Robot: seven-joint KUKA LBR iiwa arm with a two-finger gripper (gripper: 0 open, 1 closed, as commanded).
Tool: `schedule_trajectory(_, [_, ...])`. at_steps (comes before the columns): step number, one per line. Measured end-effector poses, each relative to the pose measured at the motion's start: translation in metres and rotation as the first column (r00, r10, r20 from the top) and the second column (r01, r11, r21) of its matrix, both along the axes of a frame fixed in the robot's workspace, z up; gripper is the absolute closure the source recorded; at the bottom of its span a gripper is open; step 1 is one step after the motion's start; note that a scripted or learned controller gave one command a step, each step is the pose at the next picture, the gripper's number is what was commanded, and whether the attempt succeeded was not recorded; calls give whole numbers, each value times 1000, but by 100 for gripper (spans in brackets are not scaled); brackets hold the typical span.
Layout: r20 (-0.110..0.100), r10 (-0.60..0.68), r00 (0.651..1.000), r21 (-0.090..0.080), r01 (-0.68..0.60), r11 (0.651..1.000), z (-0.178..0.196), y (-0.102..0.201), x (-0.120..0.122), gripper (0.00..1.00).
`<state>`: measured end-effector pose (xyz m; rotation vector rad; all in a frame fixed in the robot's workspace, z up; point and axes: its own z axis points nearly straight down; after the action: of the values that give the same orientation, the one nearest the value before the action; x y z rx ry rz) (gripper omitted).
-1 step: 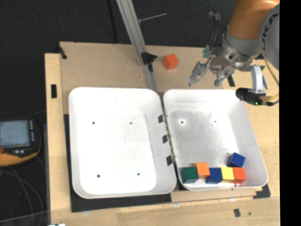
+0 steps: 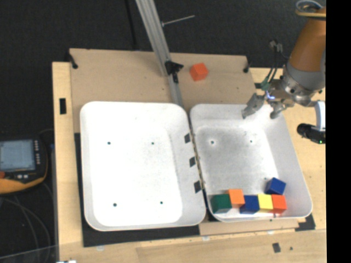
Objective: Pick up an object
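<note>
Six blocks (image 2: 249, 201) at bin's (image 2: 290, 147) near edge, well apart from empty, spread fingers (image 2: 264, 108).

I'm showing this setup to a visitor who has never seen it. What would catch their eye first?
Probably the row of coloured blocks bunched along the near edge of the right bin, with a dark blue block just behind them. Next, the lone orange block on the bench beyond the bins, and the gripper hanging open over the right bin's far corner.

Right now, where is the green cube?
The green cube sits in the right bin, at the left end of the row of cubes along its near wall, touching the orange cube.
</note>
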<state>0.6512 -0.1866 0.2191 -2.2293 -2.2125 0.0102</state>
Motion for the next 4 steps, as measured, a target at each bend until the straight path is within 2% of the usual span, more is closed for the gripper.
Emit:
schedule_trajectory(1, [16, 13, 1000, 2, -13, 1000, 91, 33, 16, 0])
schedule_trajectory(2, [2, 6, 1000, 3, -6, 1000, -46, 48, -3, 0])
schedule_trajectory(3, [7, 7, 1000, 3, -7, 1000, -121, 16, -75, 0])
schedule_trajectory(4, [8, 12, 1000, 6, -12, 1000, -122, 94, -71, 0])
